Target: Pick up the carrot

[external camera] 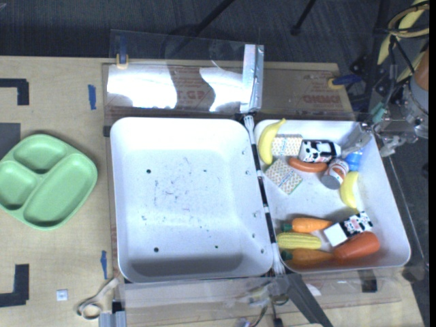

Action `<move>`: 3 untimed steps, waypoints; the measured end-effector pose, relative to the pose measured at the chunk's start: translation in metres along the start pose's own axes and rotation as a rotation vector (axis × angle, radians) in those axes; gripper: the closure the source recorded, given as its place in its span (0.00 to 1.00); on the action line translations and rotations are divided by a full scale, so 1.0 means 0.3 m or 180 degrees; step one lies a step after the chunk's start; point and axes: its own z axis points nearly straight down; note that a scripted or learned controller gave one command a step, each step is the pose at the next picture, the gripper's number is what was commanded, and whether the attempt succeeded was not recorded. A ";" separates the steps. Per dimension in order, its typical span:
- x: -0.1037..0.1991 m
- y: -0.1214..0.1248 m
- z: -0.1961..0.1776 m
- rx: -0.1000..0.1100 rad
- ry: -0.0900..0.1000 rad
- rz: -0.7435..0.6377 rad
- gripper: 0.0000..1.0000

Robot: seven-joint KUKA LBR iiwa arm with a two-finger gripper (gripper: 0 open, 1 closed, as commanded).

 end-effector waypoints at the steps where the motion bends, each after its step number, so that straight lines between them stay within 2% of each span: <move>1: 0.067 -0.142 0.445 0.0006 0.0004 -0.0201 0.00; 2: 0.198 -0.247 0.584 -0.0006 0.0004 -0.0740 0.00; 3: 0.037 -0.082 0.360 -0.0003 0.0001 -0.0778 0.00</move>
